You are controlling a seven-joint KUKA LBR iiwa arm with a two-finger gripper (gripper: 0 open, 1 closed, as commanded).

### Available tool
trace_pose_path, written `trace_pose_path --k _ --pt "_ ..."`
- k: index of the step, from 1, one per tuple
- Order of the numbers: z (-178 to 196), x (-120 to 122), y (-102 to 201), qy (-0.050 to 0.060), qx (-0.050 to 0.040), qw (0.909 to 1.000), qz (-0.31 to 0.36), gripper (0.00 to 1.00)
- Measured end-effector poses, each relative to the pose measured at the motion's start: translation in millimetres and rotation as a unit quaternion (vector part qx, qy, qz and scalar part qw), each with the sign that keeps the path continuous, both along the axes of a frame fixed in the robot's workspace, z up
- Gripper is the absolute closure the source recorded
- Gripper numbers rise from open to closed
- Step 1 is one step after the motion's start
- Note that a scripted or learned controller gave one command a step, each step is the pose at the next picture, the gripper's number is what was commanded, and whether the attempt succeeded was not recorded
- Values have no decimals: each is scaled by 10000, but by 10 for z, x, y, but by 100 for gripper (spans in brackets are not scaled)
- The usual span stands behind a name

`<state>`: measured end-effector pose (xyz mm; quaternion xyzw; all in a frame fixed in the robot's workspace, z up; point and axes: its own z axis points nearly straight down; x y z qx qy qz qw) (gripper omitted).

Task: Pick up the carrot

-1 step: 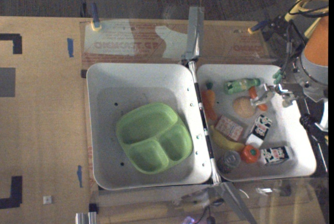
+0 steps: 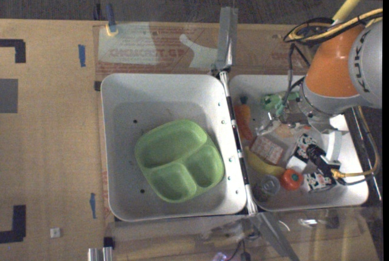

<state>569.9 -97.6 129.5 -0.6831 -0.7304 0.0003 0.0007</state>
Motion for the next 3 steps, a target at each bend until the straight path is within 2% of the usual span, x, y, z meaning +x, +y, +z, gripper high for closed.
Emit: trace_pose_path --k 1,2,3 --pt "-344 381 -78 -111 -24 9901 1399 0" --pt "-253 387 -86 -127 -30 9903 1385 100" --pt "554 403 497 -10 -7 9876 -1573 100"
